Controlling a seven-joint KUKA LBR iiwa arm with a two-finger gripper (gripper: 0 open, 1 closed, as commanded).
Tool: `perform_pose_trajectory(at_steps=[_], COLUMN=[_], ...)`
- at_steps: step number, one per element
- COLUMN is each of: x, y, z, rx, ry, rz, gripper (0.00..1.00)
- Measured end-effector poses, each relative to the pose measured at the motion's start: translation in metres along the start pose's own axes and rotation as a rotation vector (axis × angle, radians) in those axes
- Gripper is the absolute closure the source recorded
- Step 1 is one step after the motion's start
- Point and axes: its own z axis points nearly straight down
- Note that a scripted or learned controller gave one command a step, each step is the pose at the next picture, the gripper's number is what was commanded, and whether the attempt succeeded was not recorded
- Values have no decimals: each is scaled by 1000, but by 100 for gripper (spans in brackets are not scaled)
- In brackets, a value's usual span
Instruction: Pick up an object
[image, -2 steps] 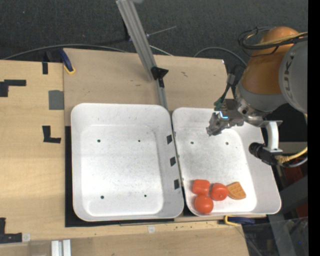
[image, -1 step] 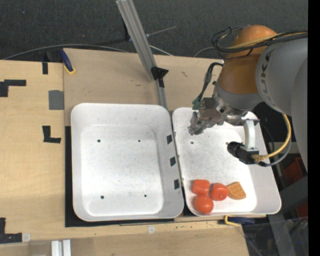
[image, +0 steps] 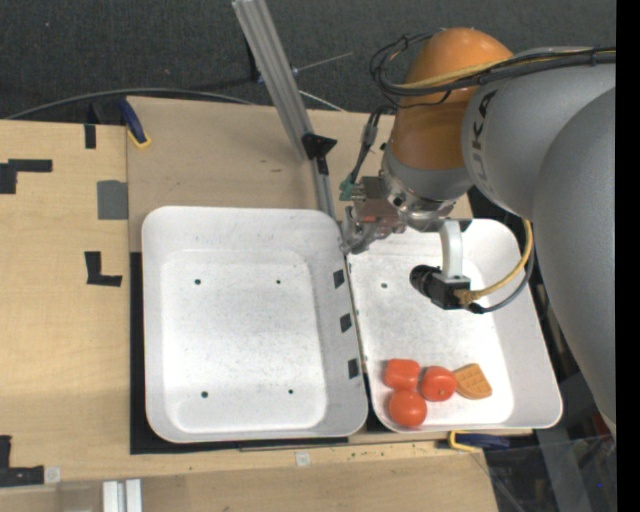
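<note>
Grey arm poised over far end of right white bin; approach step. Gripper state: cannot tell. Your targets, three red round pieces and orange wedge, lie at near end; reposition there, then descend.

Three round red tomato-like pieces cluster, touching, beside a tan wedge-shaped piece at the right bin's near end.

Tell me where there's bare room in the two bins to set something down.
The left bin has bare floor from wall to wall. In the right bin, the middle strip is bare, between the end effector at the far corner and the three red pieces with the orange piece crowding the near edge.
</note>
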Motion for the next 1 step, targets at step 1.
perform_pose_trajectory(at_steps=[1], x=[50], y=[27], z=[2], rx=[-1], ry=[-1], rz=[1], gripper=[100])
